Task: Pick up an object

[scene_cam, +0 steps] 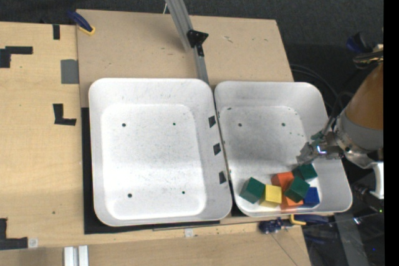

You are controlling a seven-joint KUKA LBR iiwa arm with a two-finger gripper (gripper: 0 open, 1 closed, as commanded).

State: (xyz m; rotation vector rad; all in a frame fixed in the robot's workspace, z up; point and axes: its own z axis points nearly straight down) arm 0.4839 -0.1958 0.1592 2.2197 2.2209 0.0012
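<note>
The desk (174, 47) carries two shallow white bins side by side. The left bin (153, 149) shows a speckled white floor with four small dark dots. The right bin (274, 134) holds a cluster of coloured blocks packed into its near right corner.

Block positions within the cluster:
- Green block (253, 189): leftmost, tilted on an edge.
- Yellow block (272, 195): just right of the green block, touching it.
- Orange block (284, 180): behind the yellow block.
- Dark green blocks (302, 179): two, at the right side of the cluster, one behind the other.
- Blue block (312, 197): at the near right, against the bin wall.

The arm (368, 115) enters from the right, over the right rim of the right bin. The pincer (313, 151) hangs just above the far edge of the cluster, close to the rear dark green block. Whether its fingers are apart or together cannot be told; no block is visible between them.

A grey metal bar (174, 0) runs diagonally over the far side of the desk and ends at a black clamp (197, 38) behind the bins. A blue and yellow object (81, 22) lies at the far left corner of the desk.
</note>
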